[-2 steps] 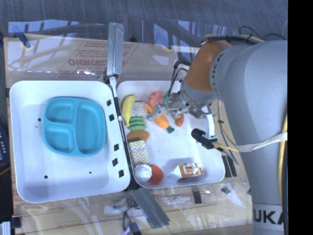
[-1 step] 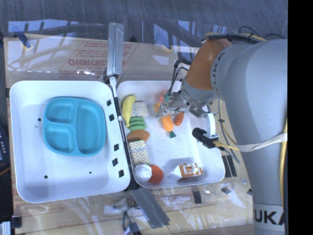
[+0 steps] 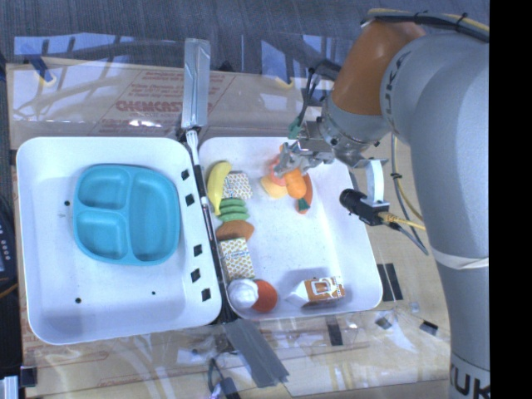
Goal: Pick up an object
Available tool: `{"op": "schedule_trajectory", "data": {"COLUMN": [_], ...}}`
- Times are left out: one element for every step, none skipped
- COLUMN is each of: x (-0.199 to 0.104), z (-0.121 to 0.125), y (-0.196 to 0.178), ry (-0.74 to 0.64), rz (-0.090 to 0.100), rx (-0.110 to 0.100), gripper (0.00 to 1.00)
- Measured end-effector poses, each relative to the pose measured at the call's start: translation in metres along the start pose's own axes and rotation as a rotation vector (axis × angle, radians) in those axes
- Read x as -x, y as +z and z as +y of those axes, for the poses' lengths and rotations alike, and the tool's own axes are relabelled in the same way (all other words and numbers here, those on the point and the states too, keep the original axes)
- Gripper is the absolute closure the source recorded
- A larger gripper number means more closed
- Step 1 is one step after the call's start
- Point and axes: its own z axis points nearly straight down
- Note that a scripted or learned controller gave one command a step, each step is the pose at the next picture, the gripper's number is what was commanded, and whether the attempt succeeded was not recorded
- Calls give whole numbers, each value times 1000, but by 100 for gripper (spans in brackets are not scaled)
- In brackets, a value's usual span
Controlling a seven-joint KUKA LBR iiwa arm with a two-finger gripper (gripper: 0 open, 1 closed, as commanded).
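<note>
I see the big grey arm (image 3: 432,140) coming in from the right, bent down over the right bin (image 3: 353,248). Its orange band sits high, and its lower part is cut off at the edge. The end effector (image 3: 293,160) hangs low at the far end of that bin, right over an orange carrot-like toy (image 3: 298,188) and a pale yellow piece (image 3: 273,186) beside it. The metal parts cover the tips, so I cannot tell if it is open, closed or gripping anything.

The left bin (image 3: 50,289) holds a blue divided plate (image 3: 127,213). Along the right bin's left wall lie a banana (image 3: 217,184), a green piece and other toy food I cannot name. At the near end sit a red and white ball (image 3: 253,296) and a small orange carton (image 3: 322,290).
</note>
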Motion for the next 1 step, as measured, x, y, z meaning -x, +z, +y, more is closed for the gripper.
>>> {"op": "schedule_trajectory", "data": {"x": [52], "z": [0], "y": [24], "ry": [286], "rz": [-1], "rx": [-4], "gripper": [100]}}
